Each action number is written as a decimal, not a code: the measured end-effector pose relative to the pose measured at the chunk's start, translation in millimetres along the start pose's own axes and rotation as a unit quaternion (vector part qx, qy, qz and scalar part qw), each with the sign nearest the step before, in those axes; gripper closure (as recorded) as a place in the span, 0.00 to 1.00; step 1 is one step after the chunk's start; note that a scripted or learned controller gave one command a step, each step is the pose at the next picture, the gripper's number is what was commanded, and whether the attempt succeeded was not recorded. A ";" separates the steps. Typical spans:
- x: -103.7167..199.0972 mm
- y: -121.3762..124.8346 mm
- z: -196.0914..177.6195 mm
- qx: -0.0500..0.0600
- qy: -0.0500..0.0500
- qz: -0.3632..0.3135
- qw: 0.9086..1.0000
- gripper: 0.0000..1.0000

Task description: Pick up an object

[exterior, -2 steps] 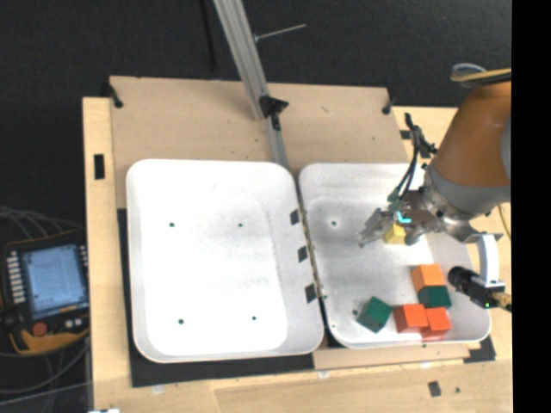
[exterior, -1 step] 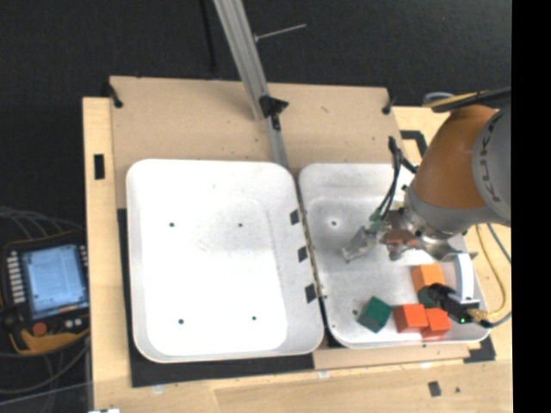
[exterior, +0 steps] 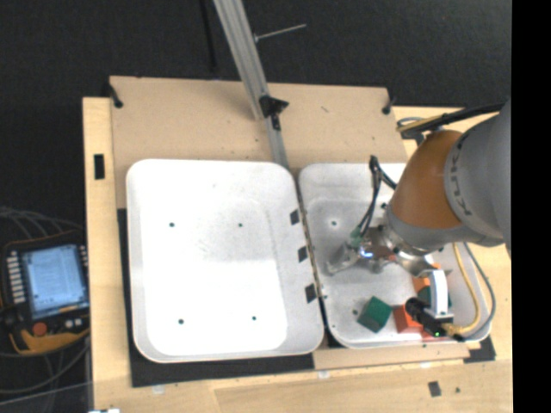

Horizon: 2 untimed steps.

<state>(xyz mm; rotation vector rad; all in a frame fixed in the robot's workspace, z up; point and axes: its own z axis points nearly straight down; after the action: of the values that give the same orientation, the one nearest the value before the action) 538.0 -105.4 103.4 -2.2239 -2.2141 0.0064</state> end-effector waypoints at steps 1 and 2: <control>-1.4 0.9 5.6 -0.003 0.000 0.000 1.000 0.00; -2.1 2.0 -5.7 -0.005 0.000 0.004 1.000 1.00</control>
<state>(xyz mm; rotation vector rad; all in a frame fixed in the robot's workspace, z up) 540.0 -107.5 109.1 -2.2368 -2.2112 -0.0062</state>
